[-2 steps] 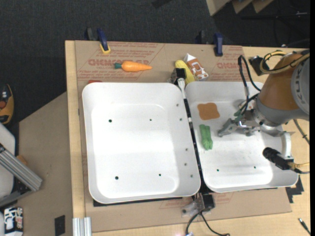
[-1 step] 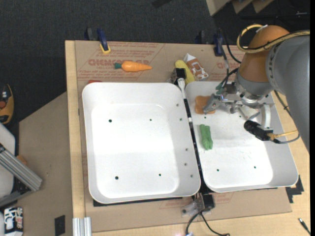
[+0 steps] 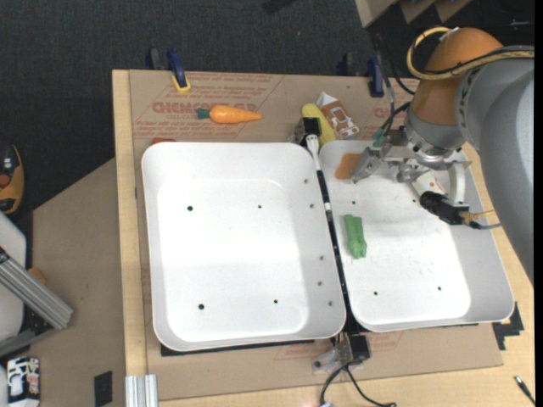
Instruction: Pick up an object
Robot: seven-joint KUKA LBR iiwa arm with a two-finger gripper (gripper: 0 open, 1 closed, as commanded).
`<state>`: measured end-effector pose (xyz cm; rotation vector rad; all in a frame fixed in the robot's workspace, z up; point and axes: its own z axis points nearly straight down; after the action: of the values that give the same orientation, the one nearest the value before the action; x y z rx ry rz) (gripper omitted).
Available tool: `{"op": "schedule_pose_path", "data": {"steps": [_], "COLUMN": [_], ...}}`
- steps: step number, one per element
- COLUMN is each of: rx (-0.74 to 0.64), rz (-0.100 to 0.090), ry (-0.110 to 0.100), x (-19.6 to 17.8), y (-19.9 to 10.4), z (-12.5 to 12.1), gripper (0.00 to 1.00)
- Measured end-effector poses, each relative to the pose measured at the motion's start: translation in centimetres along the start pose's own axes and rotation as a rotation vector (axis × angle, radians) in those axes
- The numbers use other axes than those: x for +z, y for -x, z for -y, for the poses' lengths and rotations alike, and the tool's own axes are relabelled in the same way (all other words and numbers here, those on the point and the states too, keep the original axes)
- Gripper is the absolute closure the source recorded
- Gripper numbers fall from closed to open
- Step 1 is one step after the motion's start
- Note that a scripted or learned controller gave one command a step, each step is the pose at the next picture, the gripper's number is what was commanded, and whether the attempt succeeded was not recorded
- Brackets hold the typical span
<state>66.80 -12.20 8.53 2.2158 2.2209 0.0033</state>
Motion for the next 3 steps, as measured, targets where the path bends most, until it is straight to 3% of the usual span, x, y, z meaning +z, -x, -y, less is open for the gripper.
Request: {"op": "schedule_pose_path", "data": {"steps": [1, 3], "rx": [0.000, -0.003], "rz": [0.001, 0.004], "ry": [0.001, 0.007], "x": [-1.1, -3.2], "y": [0.0, 0.0], "z": [0.0, -0.1], "gripper": [1.00, 1.00]}}
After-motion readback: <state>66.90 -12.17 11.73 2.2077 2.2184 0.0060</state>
